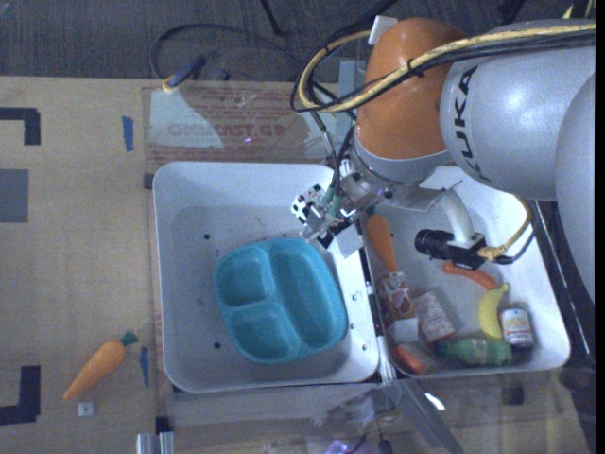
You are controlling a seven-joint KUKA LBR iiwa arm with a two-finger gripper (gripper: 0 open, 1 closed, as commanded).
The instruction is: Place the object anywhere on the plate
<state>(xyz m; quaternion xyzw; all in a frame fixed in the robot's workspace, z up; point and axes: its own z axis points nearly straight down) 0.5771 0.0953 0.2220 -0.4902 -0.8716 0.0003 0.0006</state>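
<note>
Counting 1 plate (280,299), 2 bins (180,253).

The wooden bench (76,282) bears two white bins (180,253), with a toy carrot (95,367) lying left of them

A smooth, matt plastic look is shown by the blue plate (280,299). Around it, the white bin (180,282) appears as smooth, faintly glossy plastic. Right of the plate, the arm (510,112) is seen as glossy painted casing.
</note>
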